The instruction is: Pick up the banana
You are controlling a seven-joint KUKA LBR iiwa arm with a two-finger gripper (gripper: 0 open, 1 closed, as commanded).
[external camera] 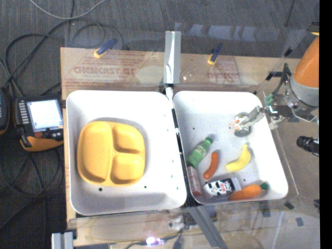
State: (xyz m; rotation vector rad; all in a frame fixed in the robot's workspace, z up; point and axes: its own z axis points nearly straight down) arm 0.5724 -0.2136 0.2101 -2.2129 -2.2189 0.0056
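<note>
Hand [243, 124] hung over upper right part of right bin [218, 100], arm [306, 71] behind it at right. Banana [239, 160] lay in that bin just below hand, apart from it. Sausage [210, 165] left of banana; bottle [199, 152] further left, beside sausage. Carrot [247, 192] and small carton [221, 187] well below hand, along bin's near wall. Left bin [155, 102] far left of hand, divided plate [110, 152] in it. Both bins on desk [78, 66].
</note>
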